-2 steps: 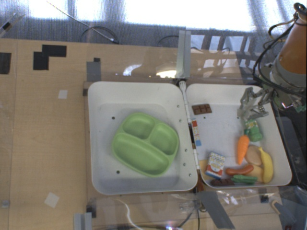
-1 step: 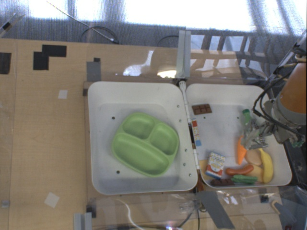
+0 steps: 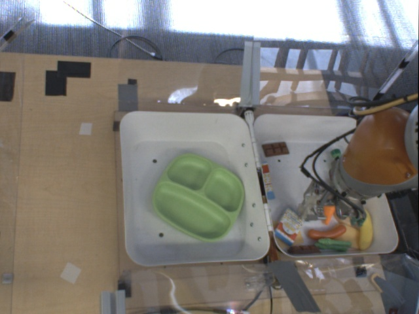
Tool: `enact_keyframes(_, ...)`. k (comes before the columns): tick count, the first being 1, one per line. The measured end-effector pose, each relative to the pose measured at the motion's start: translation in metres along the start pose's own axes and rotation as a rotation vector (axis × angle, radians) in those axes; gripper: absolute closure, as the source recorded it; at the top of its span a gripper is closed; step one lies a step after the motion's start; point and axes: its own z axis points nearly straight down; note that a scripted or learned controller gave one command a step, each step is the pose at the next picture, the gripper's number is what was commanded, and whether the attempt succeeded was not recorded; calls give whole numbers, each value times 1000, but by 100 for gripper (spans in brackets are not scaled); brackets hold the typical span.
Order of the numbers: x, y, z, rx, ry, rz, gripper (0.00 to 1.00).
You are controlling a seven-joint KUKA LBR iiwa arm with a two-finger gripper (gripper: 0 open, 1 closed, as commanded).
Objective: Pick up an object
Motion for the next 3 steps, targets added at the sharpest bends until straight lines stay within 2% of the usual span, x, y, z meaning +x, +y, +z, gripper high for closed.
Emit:
enact_keyframes(1, -25, 2, -142, 1, -8, -29, 100)
enact_keyframes(2, 18, 53, -127, -3, 15, -19, 100)
enact_keyframes(3, 9, 33, -3, 1, -16, -133, 100)
